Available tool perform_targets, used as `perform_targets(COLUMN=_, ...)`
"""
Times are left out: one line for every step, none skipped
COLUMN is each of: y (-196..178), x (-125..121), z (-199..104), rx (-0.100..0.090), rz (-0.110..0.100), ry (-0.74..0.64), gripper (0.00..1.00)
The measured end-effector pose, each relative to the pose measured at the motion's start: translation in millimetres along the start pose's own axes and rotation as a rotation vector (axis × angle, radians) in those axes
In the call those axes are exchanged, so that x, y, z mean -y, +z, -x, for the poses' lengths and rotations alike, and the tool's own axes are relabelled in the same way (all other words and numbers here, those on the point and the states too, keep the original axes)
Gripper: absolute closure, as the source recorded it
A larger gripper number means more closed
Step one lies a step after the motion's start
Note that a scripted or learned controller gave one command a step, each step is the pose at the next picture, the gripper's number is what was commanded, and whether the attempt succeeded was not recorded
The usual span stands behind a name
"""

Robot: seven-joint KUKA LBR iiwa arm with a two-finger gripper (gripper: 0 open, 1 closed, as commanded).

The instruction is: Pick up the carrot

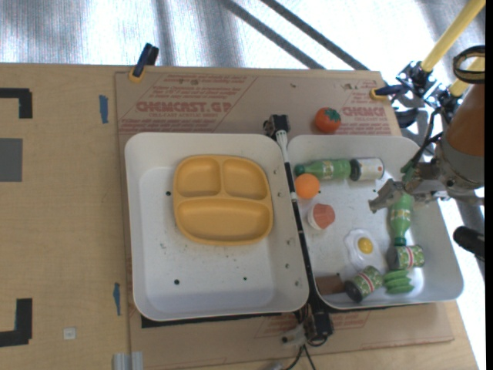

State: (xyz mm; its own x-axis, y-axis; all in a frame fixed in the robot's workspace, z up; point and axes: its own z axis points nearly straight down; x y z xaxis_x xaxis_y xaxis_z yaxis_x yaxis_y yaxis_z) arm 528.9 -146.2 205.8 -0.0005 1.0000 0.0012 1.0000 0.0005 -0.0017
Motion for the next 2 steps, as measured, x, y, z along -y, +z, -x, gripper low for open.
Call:
perform_targets(y=84.5, x=43.1, z=-5.0, rx=0.005, rz=0.025, ry=0.328, gripper=0.0)
perform_targets(y=77.1, x=44.3, z=-5.3, rx=0.004, rz=0.019, ry=0.331, gripper=1.0)
